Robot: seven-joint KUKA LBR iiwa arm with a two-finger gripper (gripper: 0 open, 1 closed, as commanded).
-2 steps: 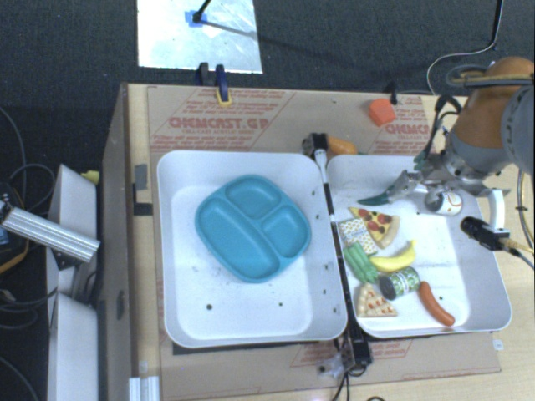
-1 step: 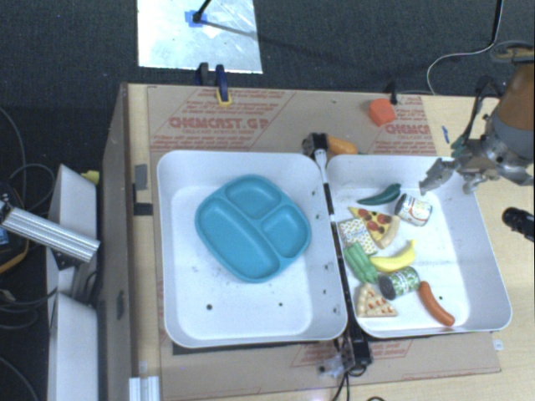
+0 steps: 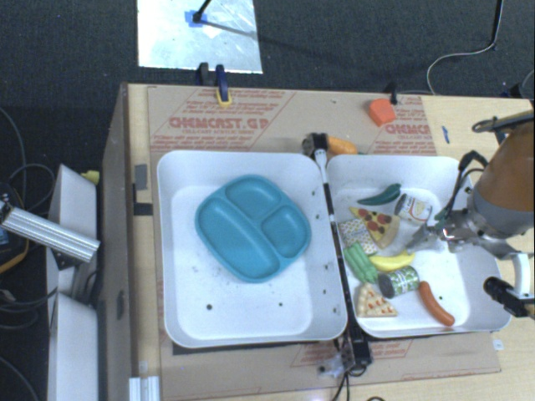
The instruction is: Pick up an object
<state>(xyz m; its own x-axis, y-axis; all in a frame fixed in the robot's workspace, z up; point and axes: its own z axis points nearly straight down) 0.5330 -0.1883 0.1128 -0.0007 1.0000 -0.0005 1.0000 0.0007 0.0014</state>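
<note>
**In the right bin, play food crowded under the end effector**

In the right bin [image 3: 481, 295], toward its nine o'clock side, sits the cluster the task can draw from — no single piece is named, so the choice is open. The banana [image 3: 393, 261] lies nearest the end effector [image 3: 425, 239], just at its seven o'clock. It looks like a hard, light plastic toy: stiff, smooth and curved, so in my judgement it is best taken across its narrow middle, where the pads would not slide off toward a tip.

Touching the banana at its five o'clock is a small dark can [image 3: 399, 281] lying on its side; round and probably slippery, it may roll unless gripped across its body. At the can's four o'clock the sausage [image 3: 436, 303] lies apart from the rest — the easiest to reach without nudging a neighbour. The green vegetable [image 3: 361, 262] and two flat pizza slices [image 3: 374, 225] [image 3: 375, 302] offer thin edges and look hard to grip. A white cup [image 3: 414, 205] and a dark green pepper [image 3: 380, 196] lie toward twelve o'clock.

The end effector hangs low over the cluster, but whether it is parted or closed I cannot tell; nothing shows plainly between its tips.

The left bin [image 3: 188, 307] carries a blue divided plate [image 3: 252, 226]. On the surface [image 3: 251, 119] beyond, an orange block [image 3: 381, 111] rests at one o'clock of the bins.
</note>
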